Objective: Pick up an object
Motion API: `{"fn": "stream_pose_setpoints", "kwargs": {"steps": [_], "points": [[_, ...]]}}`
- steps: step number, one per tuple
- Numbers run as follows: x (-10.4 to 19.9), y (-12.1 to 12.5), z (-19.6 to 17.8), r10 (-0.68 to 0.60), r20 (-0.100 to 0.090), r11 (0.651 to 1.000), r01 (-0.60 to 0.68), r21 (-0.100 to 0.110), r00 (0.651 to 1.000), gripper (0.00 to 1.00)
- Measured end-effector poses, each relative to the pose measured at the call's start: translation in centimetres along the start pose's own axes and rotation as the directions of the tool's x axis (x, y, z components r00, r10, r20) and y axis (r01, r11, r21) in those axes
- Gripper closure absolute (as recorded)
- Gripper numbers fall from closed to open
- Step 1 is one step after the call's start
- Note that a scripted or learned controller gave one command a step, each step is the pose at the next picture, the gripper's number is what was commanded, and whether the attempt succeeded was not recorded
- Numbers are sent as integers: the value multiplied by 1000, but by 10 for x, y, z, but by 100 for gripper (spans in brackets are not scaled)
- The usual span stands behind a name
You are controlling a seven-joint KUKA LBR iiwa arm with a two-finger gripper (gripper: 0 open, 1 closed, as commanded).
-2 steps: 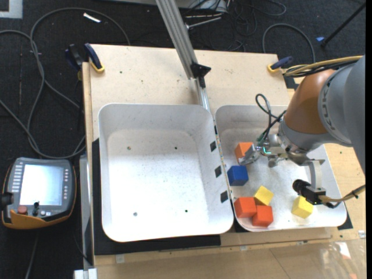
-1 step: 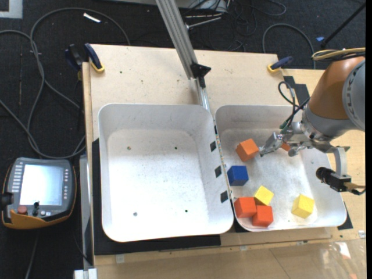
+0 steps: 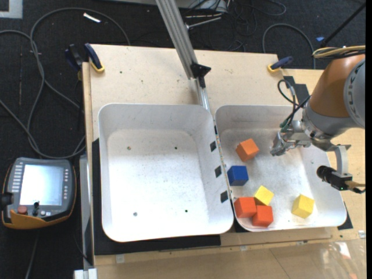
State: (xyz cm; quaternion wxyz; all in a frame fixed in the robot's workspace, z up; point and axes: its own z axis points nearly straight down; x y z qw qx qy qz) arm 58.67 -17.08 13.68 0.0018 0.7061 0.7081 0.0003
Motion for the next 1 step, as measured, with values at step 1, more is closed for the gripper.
{"fn": "stream_pose_setpoints", "kwargs": {"steps": [1], "points": [[0,0,1,0,0,1000,0,1,1000,0]]}}
